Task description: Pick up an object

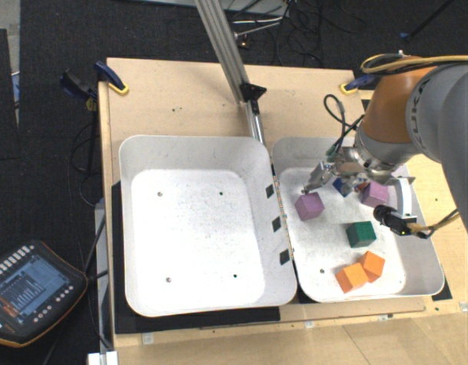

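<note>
I see my end effector (pixel 330 175) hovering near the right bin's (pixel 422 278) far edge, its grip unreadable, just beside the purple cube (pixel 309 205), which looks light, rigid and best pinched across opposite flat faces.

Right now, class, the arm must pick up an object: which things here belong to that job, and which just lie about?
Job:
gripper
purple block
pink block
blue block
green block
two orange blocks
right bin

Lying about:
left bin
pendant
clamps
cables
</note>
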You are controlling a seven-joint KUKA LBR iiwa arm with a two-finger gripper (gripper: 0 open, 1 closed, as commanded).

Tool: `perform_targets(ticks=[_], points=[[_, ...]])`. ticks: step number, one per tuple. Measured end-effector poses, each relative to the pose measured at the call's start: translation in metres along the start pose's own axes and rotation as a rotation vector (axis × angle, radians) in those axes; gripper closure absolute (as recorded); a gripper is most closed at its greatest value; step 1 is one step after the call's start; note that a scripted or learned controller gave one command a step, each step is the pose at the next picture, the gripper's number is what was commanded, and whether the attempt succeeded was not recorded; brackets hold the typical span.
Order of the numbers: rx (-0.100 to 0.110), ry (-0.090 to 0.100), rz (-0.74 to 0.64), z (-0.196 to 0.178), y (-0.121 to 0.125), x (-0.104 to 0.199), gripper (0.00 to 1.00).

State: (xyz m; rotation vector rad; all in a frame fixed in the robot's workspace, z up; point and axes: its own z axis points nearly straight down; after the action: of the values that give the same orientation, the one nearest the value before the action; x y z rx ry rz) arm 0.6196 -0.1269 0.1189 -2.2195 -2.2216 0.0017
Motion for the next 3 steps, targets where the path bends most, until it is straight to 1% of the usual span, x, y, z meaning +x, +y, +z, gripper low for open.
perform_targets(ticks=[1, 2, 3], points=[[-0.004, -0.001, 0.001, -0.013, 0.001, 0.0, 1.0], [-0.008, -0.002, 0.001, -0.071, -0.007, -0.002, 1.0], [-0.008, -0.001, -0.001, -0.111, -0.005, -0.002, 1.0]])
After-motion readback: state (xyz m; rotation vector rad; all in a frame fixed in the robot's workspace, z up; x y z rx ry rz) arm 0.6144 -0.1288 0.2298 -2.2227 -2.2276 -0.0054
